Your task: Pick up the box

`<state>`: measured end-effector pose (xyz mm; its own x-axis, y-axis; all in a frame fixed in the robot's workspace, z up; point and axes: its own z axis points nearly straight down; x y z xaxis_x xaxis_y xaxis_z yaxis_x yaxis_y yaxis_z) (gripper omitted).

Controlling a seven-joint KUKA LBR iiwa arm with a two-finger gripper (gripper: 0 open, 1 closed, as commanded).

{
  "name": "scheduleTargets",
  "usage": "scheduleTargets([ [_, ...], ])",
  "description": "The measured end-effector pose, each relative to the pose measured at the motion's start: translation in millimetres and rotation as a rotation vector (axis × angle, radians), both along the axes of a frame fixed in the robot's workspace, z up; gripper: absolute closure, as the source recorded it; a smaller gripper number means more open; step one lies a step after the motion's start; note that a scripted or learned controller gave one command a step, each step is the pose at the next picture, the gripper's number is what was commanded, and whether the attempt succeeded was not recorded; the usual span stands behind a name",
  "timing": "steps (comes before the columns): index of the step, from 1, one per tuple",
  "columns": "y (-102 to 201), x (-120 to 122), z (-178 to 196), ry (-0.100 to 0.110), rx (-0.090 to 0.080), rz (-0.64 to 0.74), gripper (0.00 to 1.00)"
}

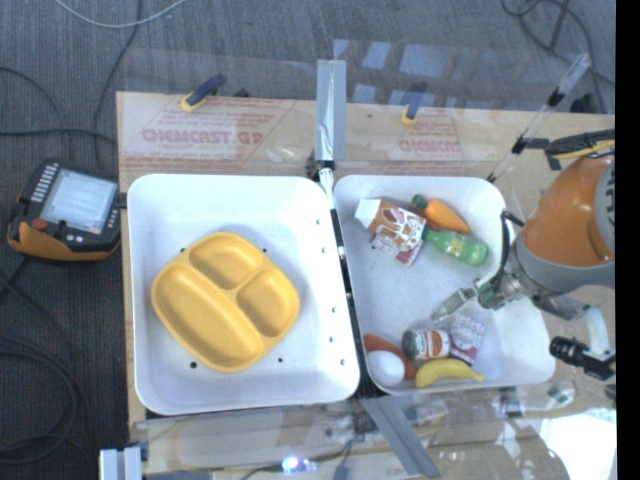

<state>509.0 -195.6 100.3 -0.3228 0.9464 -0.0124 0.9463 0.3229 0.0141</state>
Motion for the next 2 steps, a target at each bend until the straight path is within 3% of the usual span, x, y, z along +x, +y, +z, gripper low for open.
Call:
scheduleTargets([
  [1, 10.8, -18.0, -9.3, -0.006, 0.003, -0.151, 0.00],
  [2, 10.7, -17.5, 0.0, -0.006, 0.002, -0.151, 1.00],
])
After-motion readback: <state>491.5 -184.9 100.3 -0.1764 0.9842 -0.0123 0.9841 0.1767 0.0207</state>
